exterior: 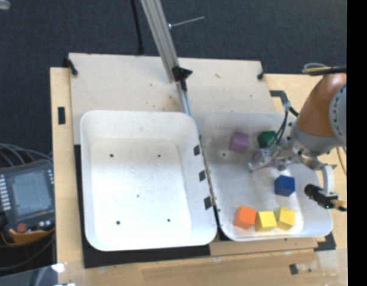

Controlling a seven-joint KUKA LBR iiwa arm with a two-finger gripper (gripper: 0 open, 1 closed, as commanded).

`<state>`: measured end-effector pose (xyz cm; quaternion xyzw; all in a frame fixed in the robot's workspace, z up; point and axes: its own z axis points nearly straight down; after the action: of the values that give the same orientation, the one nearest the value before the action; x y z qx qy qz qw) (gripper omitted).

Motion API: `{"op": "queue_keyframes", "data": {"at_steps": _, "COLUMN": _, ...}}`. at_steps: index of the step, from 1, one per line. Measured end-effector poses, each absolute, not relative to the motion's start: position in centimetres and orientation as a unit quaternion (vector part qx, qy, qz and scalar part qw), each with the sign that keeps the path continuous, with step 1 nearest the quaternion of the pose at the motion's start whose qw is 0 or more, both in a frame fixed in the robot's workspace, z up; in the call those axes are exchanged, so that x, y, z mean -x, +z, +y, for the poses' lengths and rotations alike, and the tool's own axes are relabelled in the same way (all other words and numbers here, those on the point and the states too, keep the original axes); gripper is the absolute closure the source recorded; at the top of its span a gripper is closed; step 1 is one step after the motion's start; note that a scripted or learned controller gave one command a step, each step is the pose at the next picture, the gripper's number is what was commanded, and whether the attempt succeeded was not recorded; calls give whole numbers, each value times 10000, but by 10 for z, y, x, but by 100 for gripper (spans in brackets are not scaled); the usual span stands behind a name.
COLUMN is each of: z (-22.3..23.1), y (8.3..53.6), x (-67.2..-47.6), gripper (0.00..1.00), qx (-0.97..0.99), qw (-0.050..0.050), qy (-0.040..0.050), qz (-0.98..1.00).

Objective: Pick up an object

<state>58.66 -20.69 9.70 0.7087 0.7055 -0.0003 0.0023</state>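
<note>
The right bin (228,228) holds several small blocks. A purple block (239,141) and a green block (266,139) lie near its back. A blue block (284,185) sits mid-bin. An orange block (245,217) and two yellow blocks (266,220) (286,217) line the front wall. My gripper (264,158) hangs low over the bin, just in front of the green block and behind the blue one. Nothing shows between its tips.
The left bin (91,136) stands beside the right one, with black clips along the shared wall. A slanted metal rail (162,37) runs from the top to the bins' junction. A teach pendant (25,195) lies off the bench at left.
</note>
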Motion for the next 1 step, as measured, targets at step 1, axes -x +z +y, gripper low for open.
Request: {"op": "queue_keyframes", "data": {"at_steps": 1, "z": -208, "y": 109, "x": -587, "gripper": 100, "qx": -7102, "qw": 39, "qy": 11, "qz": 7040}}
